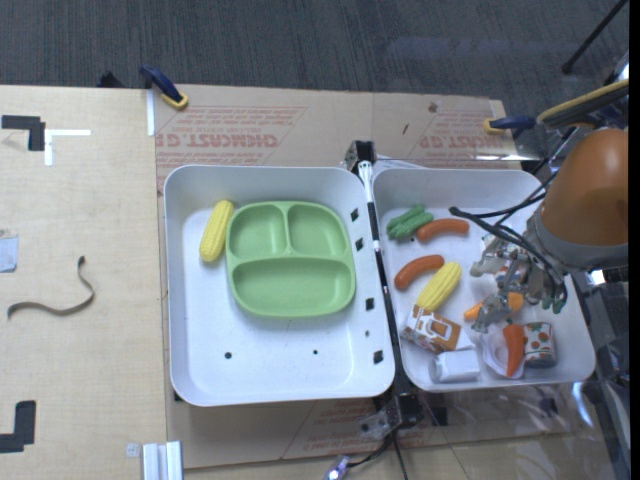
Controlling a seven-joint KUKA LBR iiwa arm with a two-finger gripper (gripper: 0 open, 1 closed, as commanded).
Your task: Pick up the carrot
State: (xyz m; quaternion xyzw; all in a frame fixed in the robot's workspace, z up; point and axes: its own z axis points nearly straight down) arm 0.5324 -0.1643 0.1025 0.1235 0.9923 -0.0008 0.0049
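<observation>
The carrot (513, 350) is seen in the right bin (470, 180), near its front right corner, lying roughly upright in the picture, orange body with a paler top end. It is crowded: a clear plastic wrapper (494, 353) lies against its left side, a small patterned carton (540, 343) touches its right side, and a white block (457, 366) sits near the front wall just to its left.

The gripper (508, 290) is held low over that corner, just behind the carrot, with cables looped around it. Whether the jaws are wide or narrow cannot be told; nothing is seen gripped.

Step in hand, as judged: final approach and descent onto the carrot.

To be done well:
- The gripper is to be shifted toward the front wall until centred over the carrot's body.
- The closing line is to be set across the carrot's narrow width.
- The wrapper and carton are to be kept outside the grip, since either could be caught instead.
- A straight lift is advised, clear of the right wall.
</observation>
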